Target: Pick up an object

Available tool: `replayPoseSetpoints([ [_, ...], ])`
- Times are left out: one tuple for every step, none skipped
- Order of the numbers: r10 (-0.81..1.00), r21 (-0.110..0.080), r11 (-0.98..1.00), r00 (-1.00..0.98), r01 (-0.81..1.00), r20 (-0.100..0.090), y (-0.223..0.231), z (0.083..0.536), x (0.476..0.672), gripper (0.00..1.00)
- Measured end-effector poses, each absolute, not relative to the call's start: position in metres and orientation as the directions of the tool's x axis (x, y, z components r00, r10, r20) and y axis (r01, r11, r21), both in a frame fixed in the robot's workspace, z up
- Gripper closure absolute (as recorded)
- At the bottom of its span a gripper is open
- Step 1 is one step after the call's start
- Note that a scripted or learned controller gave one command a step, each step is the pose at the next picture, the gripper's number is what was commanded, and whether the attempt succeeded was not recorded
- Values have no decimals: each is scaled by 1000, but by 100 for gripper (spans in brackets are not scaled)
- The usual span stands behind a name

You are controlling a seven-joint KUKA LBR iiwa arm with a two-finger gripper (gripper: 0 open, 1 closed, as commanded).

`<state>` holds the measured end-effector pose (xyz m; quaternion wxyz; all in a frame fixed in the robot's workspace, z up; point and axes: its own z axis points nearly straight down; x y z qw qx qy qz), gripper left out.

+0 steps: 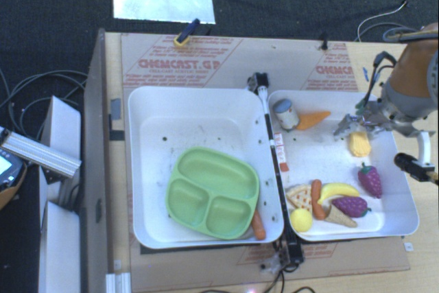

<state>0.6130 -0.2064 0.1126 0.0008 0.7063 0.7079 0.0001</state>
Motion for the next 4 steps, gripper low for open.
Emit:
replayPoseSetpoints([
  [1000,5,4,-4,1000,-2,-207,124,614,100],
  [1000,1,1,-1,1000,-1,-207,126,580,100],
  [1000,5,4,-4,1000,-2,-207,220,582,100],
  [1000,2,4,-4,1000,1,-139,188,610,100],
])
